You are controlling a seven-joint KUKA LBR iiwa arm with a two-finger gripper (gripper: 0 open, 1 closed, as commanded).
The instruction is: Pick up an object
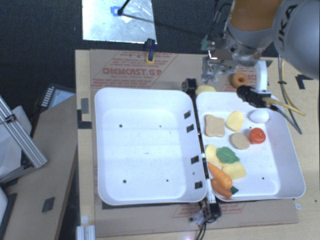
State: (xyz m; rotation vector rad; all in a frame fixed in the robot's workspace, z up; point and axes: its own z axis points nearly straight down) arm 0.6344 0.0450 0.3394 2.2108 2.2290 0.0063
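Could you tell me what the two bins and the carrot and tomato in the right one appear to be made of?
Bins: likely thin moulded plastic, going by the smooth white surface, rounded corners and soft sheen. Carrot: probably toy plastic, uniform bright orange, with a slight gloss. Tomato: probably the same, flat even red; too small to be sure.

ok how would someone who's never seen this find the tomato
Look in the right bin, the one holding the play food. Near its right side, just below the white egg, sits the tomato. It is the only red, round piece, with a small green top.
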